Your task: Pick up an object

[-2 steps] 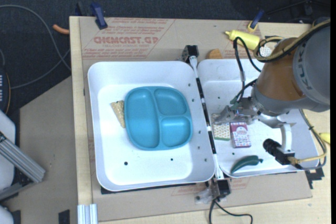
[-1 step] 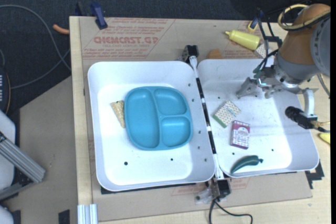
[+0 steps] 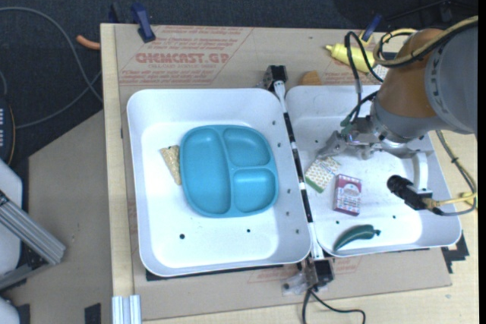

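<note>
From the overhead camera view, two shallow white bins are seen side by side on the bench (image 3: 190,57). In the left bin (image 3: 152,231), a turquoise plastic divided plate (image 3: 228,169) lies near the middle, with a tan cracker-like piece (image 3: 171,159) at its left edge. The grey arm with the orange band (image 3: 414,83) is reached into the right bin (image 3: 402,235). The end effector (image 3: 338,148) is lowered just above a small pale checkered packet (image 3: 319,175); whether it is clenched or released cannot be told. A small red box (image 3: 348,195) lies beside the packet, and a green pepper-shaped object (image 3: 355,236) lies nearer the front wall.
</note>
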`<state>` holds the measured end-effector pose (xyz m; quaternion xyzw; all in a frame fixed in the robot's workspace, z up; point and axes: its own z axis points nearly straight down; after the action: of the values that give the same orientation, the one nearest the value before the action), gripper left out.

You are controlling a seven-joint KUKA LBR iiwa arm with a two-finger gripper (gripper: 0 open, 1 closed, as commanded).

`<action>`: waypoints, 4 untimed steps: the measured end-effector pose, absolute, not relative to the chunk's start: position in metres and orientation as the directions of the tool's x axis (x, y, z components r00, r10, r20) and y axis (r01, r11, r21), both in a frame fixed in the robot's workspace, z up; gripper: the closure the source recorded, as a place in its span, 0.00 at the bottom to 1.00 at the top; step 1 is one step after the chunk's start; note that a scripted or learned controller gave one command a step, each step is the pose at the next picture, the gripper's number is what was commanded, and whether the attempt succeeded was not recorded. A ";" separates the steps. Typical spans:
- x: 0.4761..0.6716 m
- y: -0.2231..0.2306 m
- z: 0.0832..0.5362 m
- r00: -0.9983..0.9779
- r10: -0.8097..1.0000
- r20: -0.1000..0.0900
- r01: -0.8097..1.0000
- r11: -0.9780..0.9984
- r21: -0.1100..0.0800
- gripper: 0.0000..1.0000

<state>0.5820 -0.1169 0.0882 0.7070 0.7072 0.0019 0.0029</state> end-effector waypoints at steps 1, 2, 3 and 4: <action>0.667 -0.140 0.165 -0.002 1.000 -0.002 1.000 0.002 0.004 0.00; 0.601 -0.091 0.084 0.000 1.000 0.001 1.000 0.000 -0.002 0.00; 0.519 -0.104 0.084 0.001 1.000 0.001 1.000 -0.001 -0.002 0.00; 0.586 -0.182 0.174 0.001 1.000 -0.002 1.000 -0.001 0.003 0.00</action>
<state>0.5861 -0.1820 0.1740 0.7074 0.7068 0.0002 0.0017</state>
